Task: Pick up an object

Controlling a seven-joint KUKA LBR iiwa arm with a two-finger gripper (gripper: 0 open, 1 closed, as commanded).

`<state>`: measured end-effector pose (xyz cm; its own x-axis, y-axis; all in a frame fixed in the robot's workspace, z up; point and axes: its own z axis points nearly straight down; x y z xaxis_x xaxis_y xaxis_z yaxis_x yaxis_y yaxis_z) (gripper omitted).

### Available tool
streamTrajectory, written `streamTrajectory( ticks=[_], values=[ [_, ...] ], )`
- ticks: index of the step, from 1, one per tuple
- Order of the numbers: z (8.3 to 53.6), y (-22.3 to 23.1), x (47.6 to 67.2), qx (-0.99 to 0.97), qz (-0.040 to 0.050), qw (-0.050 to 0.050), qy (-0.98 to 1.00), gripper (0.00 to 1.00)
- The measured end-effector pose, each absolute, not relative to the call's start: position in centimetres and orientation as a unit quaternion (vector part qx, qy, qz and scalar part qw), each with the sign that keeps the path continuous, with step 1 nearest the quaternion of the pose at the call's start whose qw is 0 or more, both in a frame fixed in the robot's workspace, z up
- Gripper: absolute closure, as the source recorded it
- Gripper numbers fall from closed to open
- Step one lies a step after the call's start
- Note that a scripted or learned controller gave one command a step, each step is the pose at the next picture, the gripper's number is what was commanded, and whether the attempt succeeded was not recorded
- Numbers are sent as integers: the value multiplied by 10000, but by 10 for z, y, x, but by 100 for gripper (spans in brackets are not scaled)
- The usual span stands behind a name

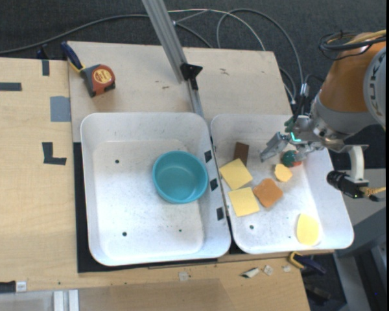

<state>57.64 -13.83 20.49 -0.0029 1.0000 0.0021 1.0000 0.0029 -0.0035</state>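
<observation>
The right bin [324, 196] holds several small items: a dark brown block [241, 153], two flat yellow squares [236, 173] [244, 201], an orange-brown piece [268, 192], a small yellow lump [283, 173] and a pale yellow oval [307, 229]. My gripper [284, 153] hangs low over the bin's far right part with its fingers spread. A small green and red thing [290, 157] lies right at the fingertips, partly hidden by them. In the left bin [117, 193] sits a blue bowl [179, 177].
A slanted metal pole [168, 31] rises from behind the bins' shared wall. An orange tape measure [100, 78] lies on the bench at the back left. Cables run behind the right bin. A black fitting [347, 181] sticks out at the bin's right edge.
</observation>
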Motion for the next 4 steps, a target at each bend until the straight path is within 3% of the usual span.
streamTrajectory(
  ticks=[1, 3, 4],
  values=[
    [206, -139, 577, -7061, 1, 12, -7081, 0],
    [90, -144, 572, -7065, 27, 31, -7077, 0],
    [103, -144, 573, -7061, 6, 21, -7081, 100]
  ],
)
